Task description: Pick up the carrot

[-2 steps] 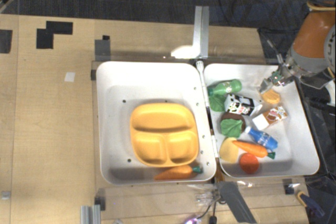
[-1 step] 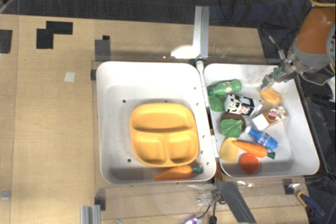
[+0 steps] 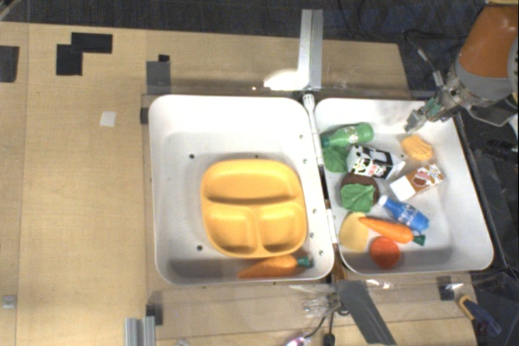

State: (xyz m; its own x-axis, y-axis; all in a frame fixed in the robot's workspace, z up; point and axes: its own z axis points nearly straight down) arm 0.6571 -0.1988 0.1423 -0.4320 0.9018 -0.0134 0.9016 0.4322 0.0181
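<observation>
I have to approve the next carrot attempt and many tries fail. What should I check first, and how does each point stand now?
1. A carrot is in view: ok. One carrot lies in the right bin; a second carrot lies in the left bin, at the near wall beside the yellow tray.
2. Target settled: not ok, two candidates.
3. Room around the right carrot: not ok. The red tomato, blue bottle and a pale yellow item crowd it.
4. Gripper above a carrot: not ok, it sits at the right bin's far edge.
5. Jaws open: cannot tell.
</observation>
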